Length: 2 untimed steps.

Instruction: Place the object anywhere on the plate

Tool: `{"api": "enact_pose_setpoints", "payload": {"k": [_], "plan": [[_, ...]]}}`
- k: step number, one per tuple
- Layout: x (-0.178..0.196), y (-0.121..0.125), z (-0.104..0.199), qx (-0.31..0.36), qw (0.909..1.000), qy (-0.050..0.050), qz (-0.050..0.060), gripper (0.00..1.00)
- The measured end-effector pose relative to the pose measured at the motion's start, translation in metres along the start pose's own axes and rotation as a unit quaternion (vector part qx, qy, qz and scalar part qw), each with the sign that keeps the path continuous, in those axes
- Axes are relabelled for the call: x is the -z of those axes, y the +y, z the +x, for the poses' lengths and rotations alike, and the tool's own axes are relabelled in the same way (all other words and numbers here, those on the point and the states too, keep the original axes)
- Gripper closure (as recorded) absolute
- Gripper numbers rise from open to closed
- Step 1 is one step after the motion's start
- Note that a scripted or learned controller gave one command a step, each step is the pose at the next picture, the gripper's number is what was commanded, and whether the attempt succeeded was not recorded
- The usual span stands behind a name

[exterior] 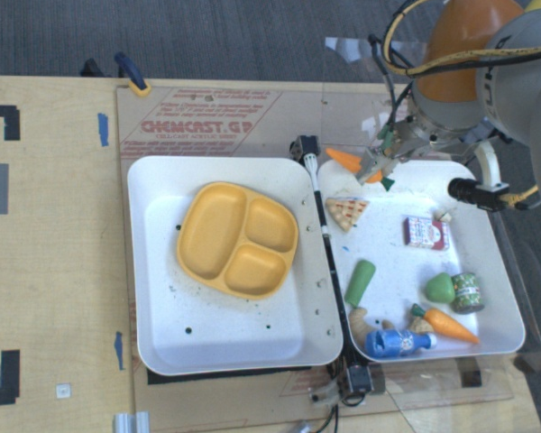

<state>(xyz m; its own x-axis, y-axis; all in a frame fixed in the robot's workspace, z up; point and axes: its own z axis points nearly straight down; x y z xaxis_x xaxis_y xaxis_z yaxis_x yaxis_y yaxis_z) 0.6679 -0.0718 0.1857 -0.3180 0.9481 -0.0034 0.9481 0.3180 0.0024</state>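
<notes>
A yellow three-compartment plate lies in the left white bin. My gripper hangs over the far left corner of the right bin, under the grey wrist. An orange carrot-like piece lies just left of the gripper on the bin's rim. A small orange bit shows right at the gripper's tip. Whether it is held I cannot tell.
The right bin holds a waffle wedge, a green cucumber, a red and white packet, a green pepper, a green jar, a carrot and a blue bottle.
</notes>
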Motion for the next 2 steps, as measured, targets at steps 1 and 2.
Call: {"api": "enact_pose_setpoints", "payload": {"k": [1,2], "plan": [[0.0,0.0,0.0,0.0,1.0,0.0,0.0,0.0],[0.071,-0.023,0.007,-0.002,1.0,-0.002,-0.005,0.0]]}}
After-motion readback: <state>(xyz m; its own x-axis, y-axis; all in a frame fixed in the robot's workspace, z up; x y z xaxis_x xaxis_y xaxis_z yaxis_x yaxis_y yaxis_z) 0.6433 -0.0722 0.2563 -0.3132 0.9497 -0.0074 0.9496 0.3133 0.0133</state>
